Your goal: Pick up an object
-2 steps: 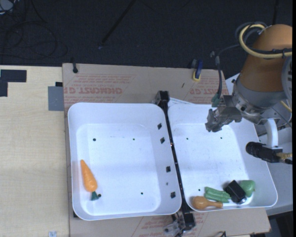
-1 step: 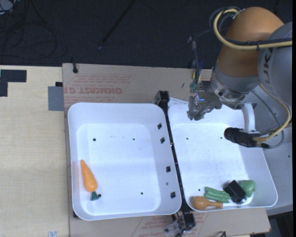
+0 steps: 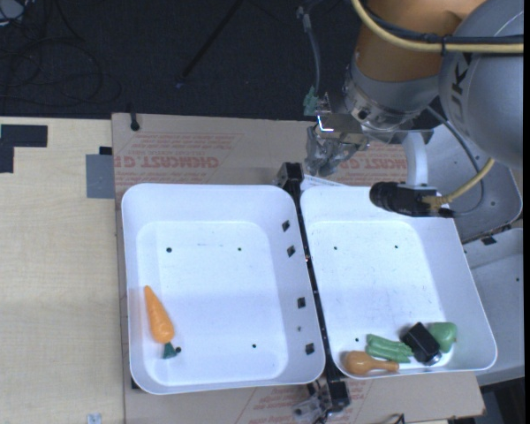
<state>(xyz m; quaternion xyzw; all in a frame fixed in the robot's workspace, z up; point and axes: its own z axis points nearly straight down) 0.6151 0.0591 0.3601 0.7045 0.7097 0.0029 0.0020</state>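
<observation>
While the arm (image 3: 442,51) reaches in from the right of the camera view, the claw (image 3: 329,155) hangs above the far edge of the bench (image 3: 35,263), just beyond the rim where the 2 bins meet; whether it is spread or closed cannot be told, and nothing is seen in it.

Left bin (image 3: 132,237): 1 toy carrot (image 3: 158,315) lies alone near the left wall toward the near side, its green stalk end pointing to the near rim.

Right bin (image 3: 477,307): 4 small things cluster in the near right corner, touching or overlapping: a green pea pod (image 3: 389,348), a black block (image 3: 420,341), a green rounded piece (image 3: 443,332) and an orange-tan pear-like piece (image 3: 367,363).

Handling, as judged: the carrot looks light, stiff and smooth, hence liable to slip or roll; the thick upper body, taken across its width, is the best hold. Standing free of neighbours, it is the easier target.

Relative position: the carrot lies well apart from the claw, diagonally across the left bin; the cluster is likewise well apart, along the right bin's length.
</observation>
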